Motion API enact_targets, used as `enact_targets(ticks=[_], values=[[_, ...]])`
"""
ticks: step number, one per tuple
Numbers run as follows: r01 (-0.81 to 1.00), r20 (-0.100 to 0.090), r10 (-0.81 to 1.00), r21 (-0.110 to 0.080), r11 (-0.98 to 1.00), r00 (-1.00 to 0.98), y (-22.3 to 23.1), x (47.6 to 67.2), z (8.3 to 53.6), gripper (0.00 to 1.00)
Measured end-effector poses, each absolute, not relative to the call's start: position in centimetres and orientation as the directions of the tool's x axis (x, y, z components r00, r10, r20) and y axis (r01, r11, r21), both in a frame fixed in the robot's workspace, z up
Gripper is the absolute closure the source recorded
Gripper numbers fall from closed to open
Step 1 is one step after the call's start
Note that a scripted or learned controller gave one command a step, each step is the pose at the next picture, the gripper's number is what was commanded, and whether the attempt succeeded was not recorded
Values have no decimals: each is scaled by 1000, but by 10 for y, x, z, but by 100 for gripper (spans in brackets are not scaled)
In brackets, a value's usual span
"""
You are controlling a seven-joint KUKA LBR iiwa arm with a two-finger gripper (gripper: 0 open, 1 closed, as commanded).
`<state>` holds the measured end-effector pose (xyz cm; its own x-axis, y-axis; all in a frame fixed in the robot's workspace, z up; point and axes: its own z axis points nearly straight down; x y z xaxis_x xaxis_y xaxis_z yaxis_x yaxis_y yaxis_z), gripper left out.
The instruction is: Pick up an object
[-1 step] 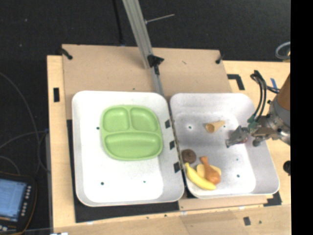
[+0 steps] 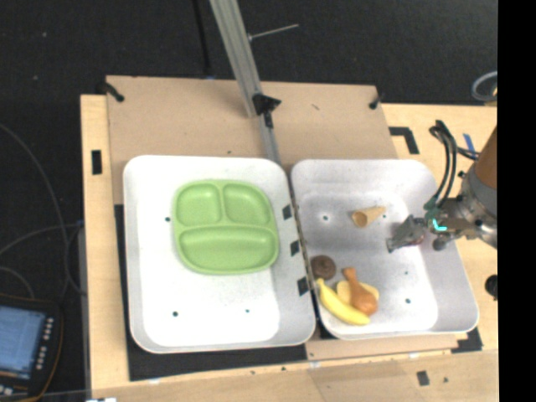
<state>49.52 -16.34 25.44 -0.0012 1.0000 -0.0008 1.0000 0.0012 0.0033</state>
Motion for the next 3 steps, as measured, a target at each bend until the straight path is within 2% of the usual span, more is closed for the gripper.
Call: enact_targets(ticks=[2,3], values=[[1000,-1,1000,-2,-1,1,-169,498,169,0],[1000,0,1000,-5,0,0,-165,498,107,0]])
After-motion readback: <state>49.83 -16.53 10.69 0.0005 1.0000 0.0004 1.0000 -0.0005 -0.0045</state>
